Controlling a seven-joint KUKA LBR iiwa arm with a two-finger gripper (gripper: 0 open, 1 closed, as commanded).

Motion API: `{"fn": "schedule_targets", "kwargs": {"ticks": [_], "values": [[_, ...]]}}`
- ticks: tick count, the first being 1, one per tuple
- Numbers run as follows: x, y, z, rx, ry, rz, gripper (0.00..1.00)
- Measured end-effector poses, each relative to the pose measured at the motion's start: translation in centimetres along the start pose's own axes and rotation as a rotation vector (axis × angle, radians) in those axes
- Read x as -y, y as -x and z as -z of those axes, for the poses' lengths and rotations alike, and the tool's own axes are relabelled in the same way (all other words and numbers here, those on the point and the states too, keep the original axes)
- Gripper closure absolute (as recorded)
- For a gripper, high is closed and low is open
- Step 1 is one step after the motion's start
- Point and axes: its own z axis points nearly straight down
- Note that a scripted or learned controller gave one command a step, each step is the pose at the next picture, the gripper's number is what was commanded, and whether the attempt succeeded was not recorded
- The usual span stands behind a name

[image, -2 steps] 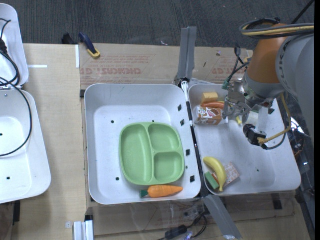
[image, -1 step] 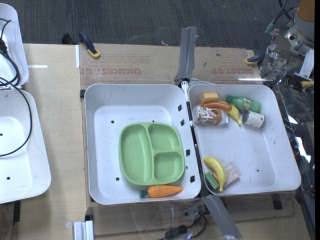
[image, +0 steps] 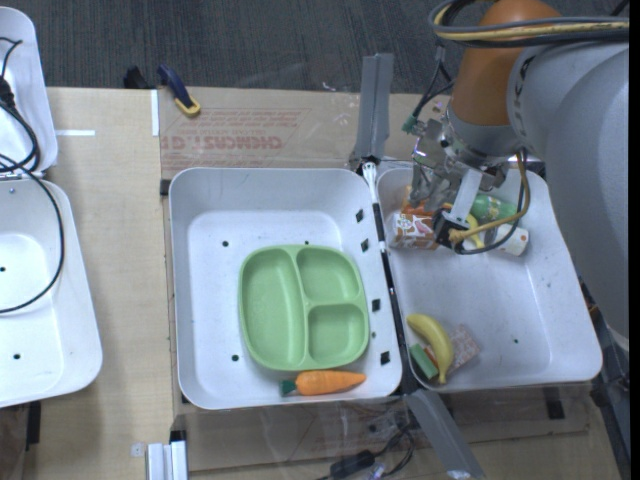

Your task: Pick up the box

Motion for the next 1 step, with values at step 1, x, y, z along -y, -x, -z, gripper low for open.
{"fn": "schedule_targets", "kwargs": {"ticks": [1], "values": [[-0.10,0.12,0.95,0.001,0.001,0.000,1.00]]}}
